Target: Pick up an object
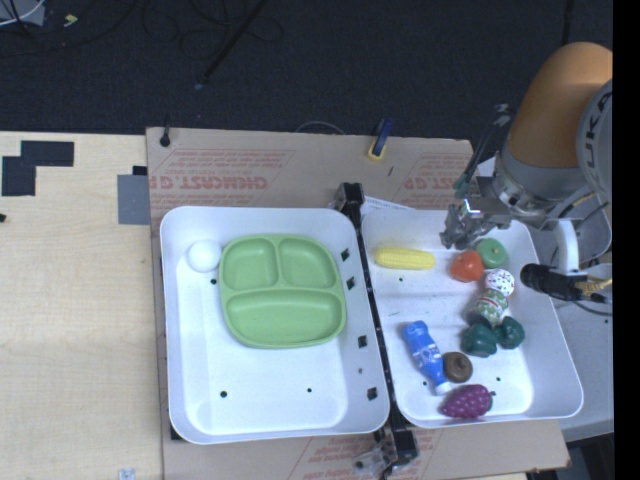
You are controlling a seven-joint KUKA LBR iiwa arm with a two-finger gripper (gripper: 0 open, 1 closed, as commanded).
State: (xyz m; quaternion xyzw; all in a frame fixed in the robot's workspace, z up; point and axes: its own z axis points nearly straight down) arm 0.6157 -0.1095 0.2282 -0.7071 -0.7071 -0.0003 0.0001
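Tomato-like red-orange toy (466, 266), the nearest candidate for pickup, lies in the right bin (560, 393) just below and slightly right of the hand (458, 230).

Camera view. The hand hangs over the upper part of the right bin, on the grey arm (545, 163) that enters from the right; whether it is spread or closed cannot be told at this angle, and nothing is seen held in it. Directly left of and a little below the hand lies a yellow corn cob (405, 259), set apart from the other pieces. A green round piece (492, 252) touches the red-orange toy on its far side from the corn. Further below the hand sit a patterned small cup (496, 290), a dark green cluster (492, 336), a blue bottle (424, 351), a brown ring (458, 367) and purple grapes (466, 401). Well to the left of the hand, the left bin (200, 398) carries a green divided plate (282, 290) and a white ball (204, 256).

Judgement on the step: the approach appears under way. A clean descent would centre on one piece only; the corn cob, standing alone, offers the least risk of nudging neighbours, whereas the red-orange toy is crowded by the green piece and may roll.
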